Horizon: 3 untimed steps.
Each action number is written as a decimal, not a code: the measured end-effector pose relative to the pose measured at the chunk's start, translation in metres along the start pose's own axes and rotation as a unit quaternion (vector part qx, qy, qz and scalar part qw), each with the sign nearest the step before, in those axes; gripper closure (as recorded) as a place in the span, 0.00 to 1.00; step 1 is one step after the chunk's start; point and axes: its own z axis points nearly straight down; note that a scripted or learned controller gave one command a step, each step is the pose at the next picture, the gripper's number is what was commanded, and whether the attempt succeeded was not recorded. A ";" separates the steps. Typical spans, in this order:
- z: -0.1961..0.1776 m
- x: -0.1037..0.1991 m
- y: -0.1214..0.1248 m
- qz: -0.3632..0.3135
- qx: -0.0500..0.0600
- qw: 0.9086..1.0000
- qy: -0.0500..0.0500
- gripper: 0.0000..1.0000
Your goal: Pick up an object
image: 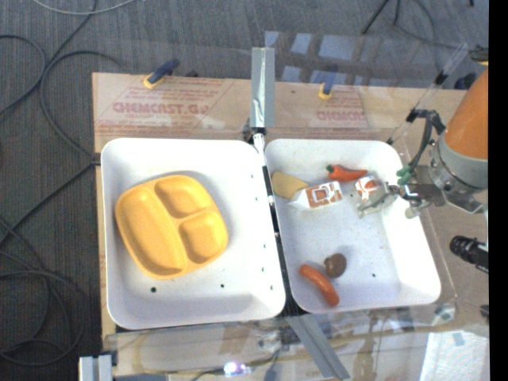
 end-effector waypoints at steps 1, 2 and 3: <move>0.050 0.022 0.084 0.007 0.000 1.000 -0.001 0.00; 0.165 0.003 0.145 -0.102 -0.002 0.995 -0.003 0.00; 0.170 -0.020 0.163 -0.018 0.004 1.000 0.003 0.00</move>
